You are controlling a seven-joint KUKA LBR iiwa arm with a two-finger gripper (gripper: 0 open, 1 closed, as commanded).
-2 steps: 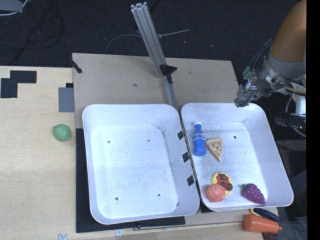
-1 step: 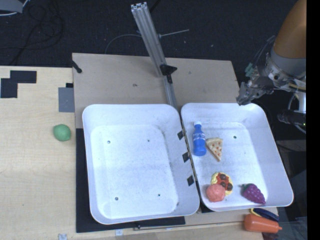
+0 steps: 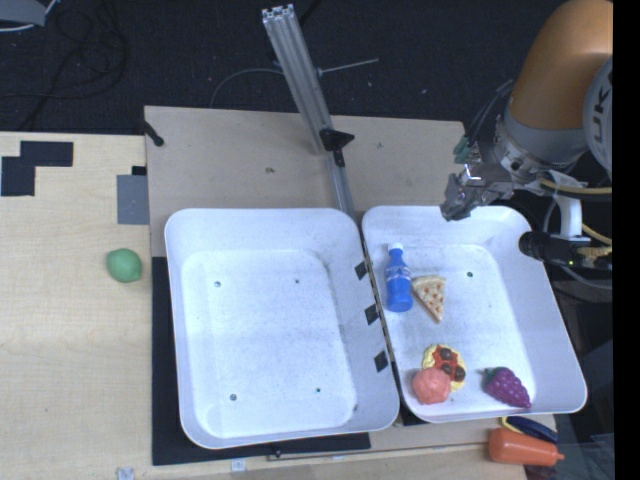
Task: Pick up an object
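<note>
Gripper (image 3: 458,206) above right bin's (image 3: 545,313) far rim; cannot tell its state. Bottle (image 3: 398,279), pizza (image 3: 430,297), tomato (image 3: 432,385), grapes (image 3: 506,387) lie inside, closely paired. Risk: descent may strike the neighbour, nudging both aside.

I see my arm (image 3: 560,68) coming in from three o'clock, orange band uppermost, wrist angled down toward nine o'clock. My gripper (image 3: 458,206) hangs at its tip, dark and small; nothing shows between its fingers.
</note>
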